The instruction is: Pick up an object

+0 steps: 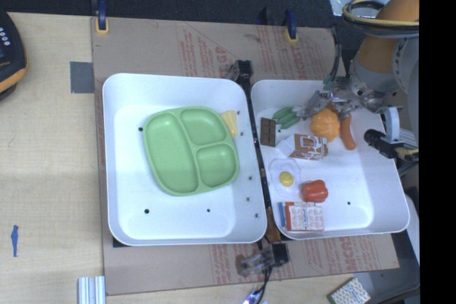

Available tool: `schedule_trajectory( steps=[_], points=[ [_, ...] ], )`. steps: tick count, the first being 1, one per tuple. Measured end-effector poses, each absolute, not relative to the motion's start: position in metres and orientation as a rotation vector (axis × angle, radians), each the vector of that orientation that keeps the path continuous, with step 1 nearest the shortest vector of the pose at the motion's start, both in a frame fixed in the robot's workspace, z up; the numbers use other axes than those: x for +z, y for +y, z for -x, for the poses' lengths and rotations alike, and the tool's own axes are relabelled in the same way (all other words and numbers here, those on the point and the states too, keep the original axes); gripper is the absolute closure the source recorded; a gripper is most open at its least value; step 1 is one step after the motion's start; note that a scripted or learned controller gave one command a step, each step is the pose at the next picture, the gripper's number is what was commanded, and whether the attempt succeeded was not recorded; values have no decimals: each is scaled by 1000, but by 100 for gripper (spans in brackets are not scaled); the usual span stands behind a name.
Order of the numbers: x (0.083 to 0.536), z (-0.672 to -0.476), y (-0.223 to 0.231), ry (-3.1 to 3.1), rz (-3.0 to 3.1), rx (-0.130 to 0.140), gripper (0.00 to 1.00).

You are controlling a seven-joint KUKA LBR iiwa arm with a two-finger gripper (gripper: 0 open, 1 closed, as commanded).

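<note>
**Pincer low over the orange fruit in the right-hand bin**

While the desk [50, 153] spreads pale and wood-toned under everything, a brown cardboard sheet [178, 39] lies across it and carries the two white bins. Of these, the left bin [121, 217] is the landmark for what follows. Inside it, a green three-compartment plate [191, 149] fills the middle, and a small yellow piece [229, 122] lies against the plate's far-right corner, close to the bin's right wall.

Directly right of the left bin, almost touching it, sits the right bin [381, 213], holding a scatter of small things. Farther right again, the grey arm [388, 46] with its orange band reaches down over that bin's far edge.

The pincer [329, 100] sits at the far side of the right bin, just above an orange round fruit [325, 124]. Whether its fingers are parted or closed cannot be told, and nothing is plainly seen between them.

Beside the fruit, on the side away from the left bin, lies an orange-red carrot-shaped piece [347, 133]. Toward the left bin from the fruit are a green pod-like item [286, 115] and a dark brown block [267, 132]. Nearer the camera come a printed small carton [309, 146], a fried-egg toy [286, 178], a red tomato-like item [314, 190], and a red-and-white box [302, 216] at the near edge.
</note>
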State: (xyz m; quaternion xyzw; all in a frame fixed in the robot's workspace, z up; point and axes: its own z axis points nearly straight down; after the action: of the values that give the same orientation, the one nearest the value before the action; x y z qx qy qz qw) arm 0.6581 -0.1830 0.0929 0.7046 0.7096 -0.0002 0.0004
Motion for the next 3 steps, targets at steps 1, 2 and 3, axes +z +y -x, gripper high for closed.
schedule_trajectory(
  steps=[1, 2, 3],
  points=[
    [92, -656, -178, 2230, -2217, -4, 0],
    [104, -657, -178, 2233, -2213, -5, 100],
    [104, -657, -178, 2235, -2211, -6, 0]
  ],
)
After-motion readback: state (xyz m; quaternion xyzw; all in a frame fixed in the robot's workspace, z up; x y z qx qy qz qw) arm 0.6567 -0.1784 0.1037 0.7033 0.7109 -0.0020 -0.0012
